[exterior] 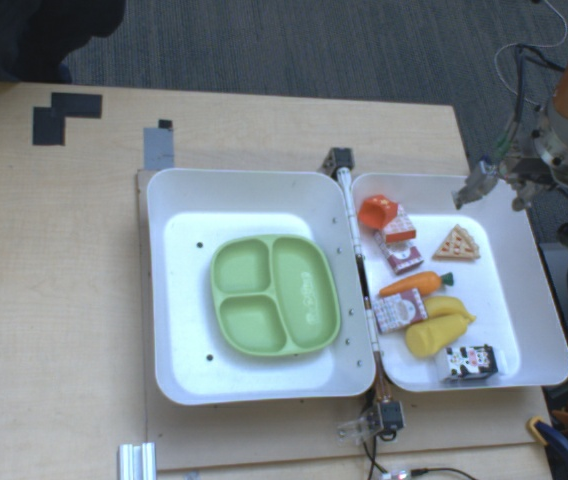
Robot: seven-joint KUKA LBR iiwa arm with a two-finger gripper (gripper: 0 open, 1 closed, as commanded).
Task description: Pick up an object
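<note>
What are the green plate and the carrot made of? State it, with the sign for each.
Green plate: likely moulded plastic, matte; uniform pale green, rounded compartment ridges. Carrot: probably toy plastic, smooth; flat even orange. Neither can be confirmed from this view.

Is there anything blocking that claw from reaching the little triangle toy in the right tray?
Nothing visible does. The gripper is above the right tray's top edge, and the triangle toy lies just below it with bare white floor between.
</note>
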